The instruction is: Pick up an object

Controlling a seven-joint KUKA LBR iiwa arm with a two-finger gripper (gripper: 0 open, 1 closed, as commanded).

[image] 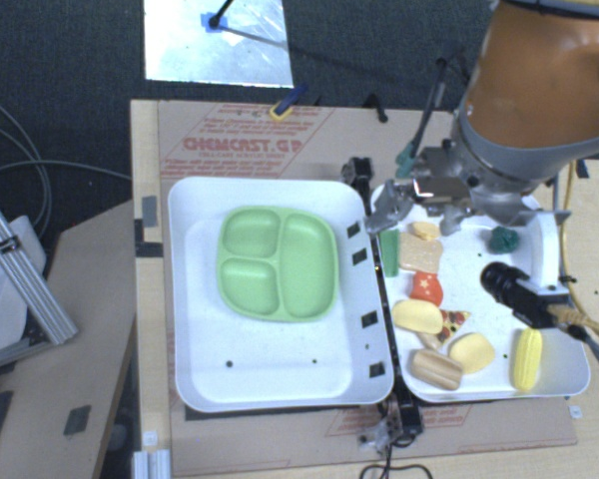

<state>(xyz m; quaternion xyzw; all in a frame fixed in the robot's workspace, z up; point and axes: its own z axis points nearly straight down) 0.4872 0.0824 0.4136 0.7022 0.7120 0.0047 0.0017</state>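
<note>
Gripper [411,200]: you see it above the right bin's [564,372] far-left corner.
Fingers: you cannot tell their state.
Toast [420,254]: just beside it.

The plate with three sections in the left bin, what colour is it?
Light green. The divided plate shows clearly in the camera view, lying in the left white bin.

right bin [569,372]: toy food scattered | corn cob [526,358] yellow, lying near front right | bread roll [436,369] tan, front left | lemon-like piece [471,351] beside it | toast slice [420,254] flat, beige | red piece [426,287] just below toast | green lump [503,238] at back
</note>
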